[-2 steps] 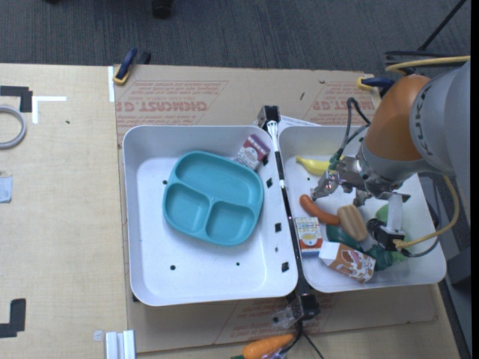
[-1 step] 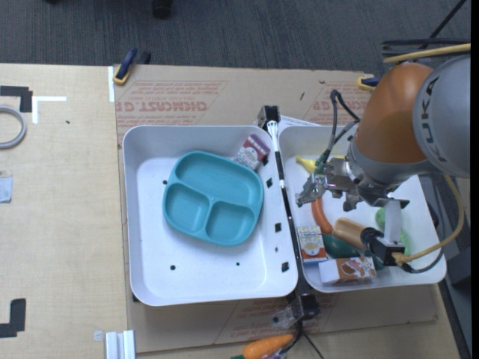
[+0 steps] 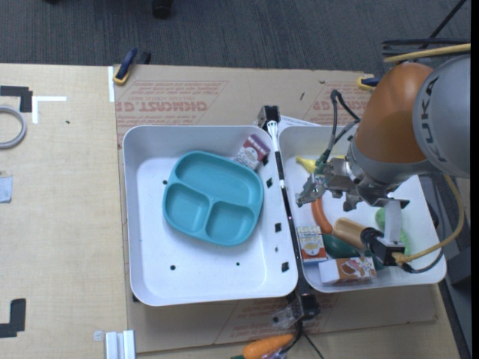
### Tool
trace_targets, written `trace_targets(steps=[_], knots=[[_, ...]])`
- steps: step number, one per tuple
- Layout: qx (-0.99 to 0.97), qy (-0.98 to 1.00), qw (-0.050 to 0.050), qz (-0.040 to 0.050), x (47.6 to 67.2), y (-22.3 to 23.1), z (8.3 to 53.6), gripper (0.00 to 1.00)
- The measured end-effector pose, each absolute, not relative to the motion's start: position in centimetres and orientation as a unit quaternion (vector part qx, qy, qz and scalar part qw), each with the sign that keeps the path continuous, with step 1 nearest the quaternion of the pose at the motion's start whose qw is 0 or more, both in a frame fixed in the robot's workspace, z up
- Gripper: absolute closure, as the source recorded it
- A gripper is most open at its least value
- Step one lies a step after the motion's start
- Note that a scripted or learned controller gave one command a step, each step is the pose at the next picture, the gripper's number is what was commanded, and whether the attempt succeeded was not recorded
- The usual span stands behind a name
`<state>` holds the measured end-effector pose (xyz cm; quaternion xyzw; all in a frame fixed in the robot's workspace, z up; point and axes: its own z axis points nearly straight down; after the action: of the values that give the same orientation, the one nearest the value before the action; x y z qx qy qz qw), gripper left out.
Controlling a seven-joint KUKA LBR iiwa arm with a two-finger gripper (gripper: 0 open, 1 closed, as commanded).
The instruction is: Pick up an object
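Grey arm (image 3: 419, 126) over two white bins (image 3: 142, 223) on cardboard-covered bench (image 3: 60, 238); gripper (image 3: 352, 200) state unclear.

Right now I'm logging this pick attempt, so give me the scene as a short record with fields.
left bin: teal divided plate, small packet at its far right corner
right bin: orange carrot-like item, small cartons, green item
arm: over right bin
end effector: above the clutter, grasp unclear
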<state>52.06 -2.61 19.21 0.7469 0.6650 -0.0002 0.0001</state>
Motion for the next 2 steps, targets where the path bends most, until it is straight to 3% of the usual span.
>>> trace_targets(steps=[2], knots=[[0.747, 0.665, 0.0, -0.0002, 52.06, -2.61, 19.21, 0.0]])
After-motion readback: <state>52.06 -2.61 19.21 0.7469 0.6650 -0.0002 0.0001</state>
